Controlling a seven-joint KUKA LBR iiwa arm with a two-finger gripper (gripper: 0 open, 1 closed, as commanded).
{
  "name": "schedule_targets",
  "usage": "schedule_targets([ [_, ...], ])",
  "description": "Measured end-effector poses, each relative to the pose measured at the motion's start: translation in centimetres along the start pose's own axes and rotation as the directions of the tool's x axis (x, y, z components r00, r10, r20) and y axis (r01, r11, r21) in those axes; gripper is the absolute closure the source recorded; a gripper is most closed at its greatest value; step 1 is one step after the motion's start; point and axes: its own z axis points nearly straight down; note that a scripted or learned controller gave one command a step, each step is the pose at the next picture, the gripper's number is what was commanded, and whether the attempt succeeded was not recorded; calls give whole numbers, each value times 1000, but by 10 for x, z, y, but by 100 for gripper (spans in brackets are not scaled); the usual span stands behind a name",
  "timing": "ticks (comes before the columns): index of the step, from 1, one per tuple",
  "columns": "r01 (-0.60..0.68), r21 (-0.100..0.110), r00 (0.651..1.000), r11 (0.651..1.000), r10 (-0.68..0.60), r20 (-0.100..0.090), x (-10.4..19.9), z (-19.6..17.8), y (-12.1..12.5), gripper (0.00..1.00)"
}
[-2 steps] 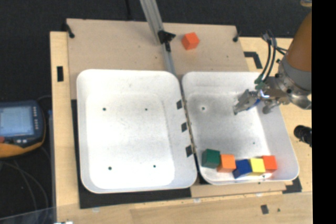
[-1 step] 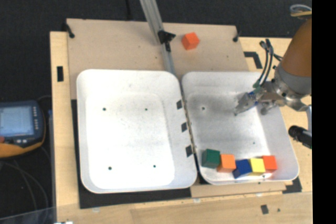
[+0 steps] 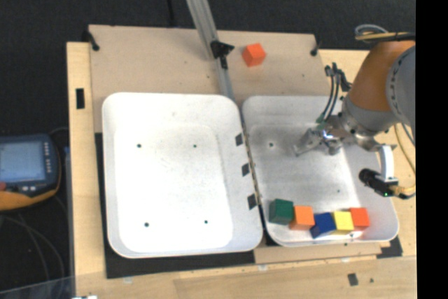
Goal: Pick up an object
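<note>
On the wooden counter (image 3: 80,150), two shallow white plastic bins with rounded corners are set side by side; the left bin (image 3: 115,171) is bare and faintly scuffed. The grey arm (image 3: 374,91) is held over the right bin (image 3: 294,108), its tool (image 3: 308,143) poised with nothing grasped; whether it is released or clenched cannot be told. Nothing is picked yet. Five matte cubes are lined along the near wall: green block (image 3: 281,211), orange block (image 3: 304,216), blue block (image 3: 323,223), yellow block (image 3: 343,220), red-orange block (image 3: 359,217). A stray orange cube (image 3: 253,54) is left beyond the bins.
</note>
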Motion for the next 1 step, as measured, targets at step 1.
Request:
schedule_targets([
  [1, -1, -4, 1000, 1000, 1, 0, 0, -5, 1, 0],
])
